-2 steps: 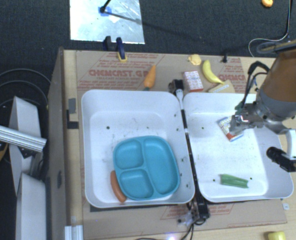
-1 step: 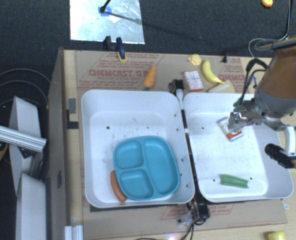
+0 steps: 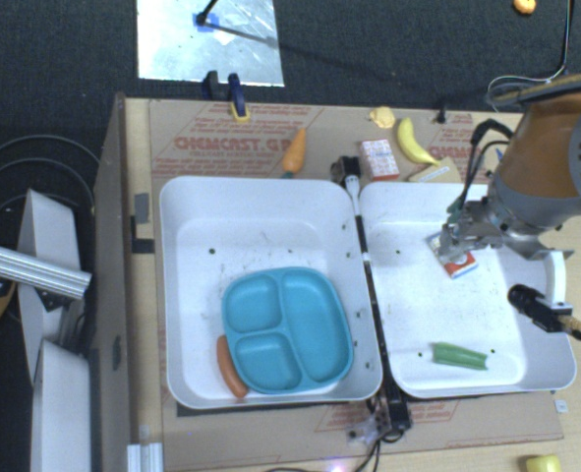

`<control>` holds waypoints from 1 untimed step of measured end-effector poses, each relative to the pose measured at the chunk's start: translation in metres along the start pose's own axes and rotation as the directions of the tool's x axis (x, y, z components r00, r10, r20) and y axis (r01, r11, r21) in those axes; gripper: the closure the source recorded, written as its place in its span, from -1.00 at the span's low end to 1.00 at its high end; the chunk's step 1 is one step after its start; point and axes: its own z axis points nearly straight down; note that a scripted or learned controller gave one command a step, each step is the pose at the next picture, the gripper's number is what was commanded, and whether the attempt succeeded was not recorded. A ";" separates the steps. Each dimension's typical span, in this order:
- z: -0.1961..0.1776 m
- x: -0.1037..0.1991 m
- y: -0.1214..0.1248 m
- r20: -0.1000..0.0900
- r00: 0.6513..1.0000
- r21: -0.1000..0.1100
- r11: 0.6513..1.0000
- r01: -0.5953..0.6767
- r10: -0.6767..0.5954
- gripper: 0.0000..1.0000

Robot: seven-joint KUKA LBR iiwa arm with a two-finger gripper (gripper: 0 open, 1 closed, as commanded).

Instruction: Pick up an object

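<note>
Quick count first: two shallow white plastic bins side by side on the cardboard-covered tabletop [image 3: 251,141], the left bin [image 3: 187,264] and the right bin [image 3: 408,303]. The left one holds two things: one light blue plastic divided plate [image 3: 285,327] with three compartments, and one orange-brown hot dog toy [image 3: 231,367] lying just beside the plate's lower left edge, against the bin wall. The right one also has two: one flat green bean-pod-shaped piece [image 3: 459,356] near the front, and one small red and white card-like item [image 3: 457,264] further back.

The grey arm with the orange band comes in from the right, and its end effector [image 3: 457,242] sits right over that red and white item. It looks small and flat, mostly white with a red edge poking out below the metal tip, tilted a bit. Honestly I can't tell if the end effector is open or closed on it, the view's too cluttered there.

Outside the bins, along the back of the tabletop: one orange carrot toy [image 3: 294,151], one yellow banana toy [image 3: 412,142], and one small pinkish patterned box [image 3: 379,158].
</note>
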 end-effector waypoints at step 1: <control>0.029 -0.062 -0.018 0.001 1.000 0.002 1.000 -0.008 0.008 1.00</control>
